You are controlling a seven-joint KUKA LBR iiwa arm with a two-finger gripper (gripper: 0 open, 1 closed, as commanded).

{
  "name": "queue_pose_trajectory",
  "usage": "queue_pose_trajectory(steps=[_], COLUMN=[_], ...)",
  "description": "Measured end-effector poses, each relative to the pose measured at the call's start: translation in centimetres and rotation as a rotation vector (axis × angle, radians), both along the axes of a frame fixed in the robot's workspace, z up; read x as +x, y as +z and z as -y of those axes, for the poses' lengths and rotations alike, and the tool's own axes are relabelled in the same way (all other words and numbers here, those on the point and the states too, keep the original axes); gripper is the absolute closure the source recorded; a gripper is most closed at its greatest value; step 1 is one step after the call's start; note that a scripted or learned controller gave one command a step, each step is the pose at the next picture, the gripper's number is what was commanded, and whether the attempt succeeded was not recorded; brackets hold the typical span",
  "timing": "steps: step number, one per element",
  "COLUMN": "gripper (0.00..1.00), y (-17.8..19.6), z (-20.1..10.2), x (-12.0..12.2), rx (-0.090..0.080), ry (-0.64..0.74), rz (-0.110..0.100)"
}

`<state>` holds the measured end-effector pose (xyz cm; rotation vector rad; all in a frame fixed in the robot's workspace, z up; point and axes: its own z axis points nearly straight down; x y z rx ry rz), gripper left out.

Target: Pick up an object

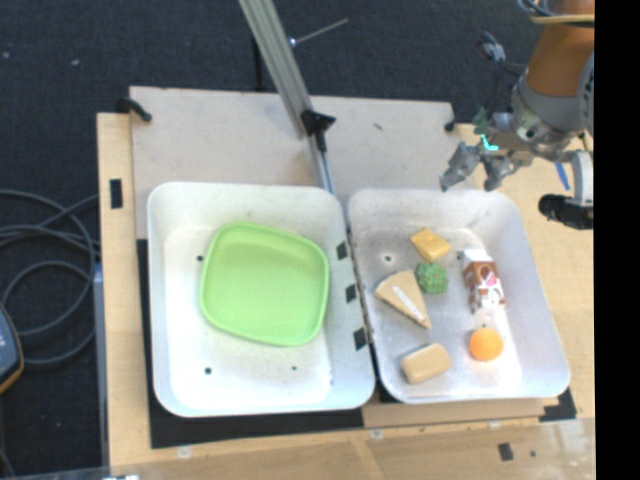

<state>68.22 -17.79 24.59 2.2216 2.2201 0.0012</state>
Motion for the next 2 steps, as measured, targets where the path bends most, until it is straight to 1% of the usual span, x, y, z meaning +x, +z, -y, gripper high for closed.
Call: queue_pose_trajectory(steps=[1, 2], gripper=[0.00, 0.00], y=[0.0, -5.2], z=[0.0, -0.8], x=[0.0, 0.5], rx=[0.000, 0.000], ry=[0.000, 0.001], rz=[0.000, -0.004])
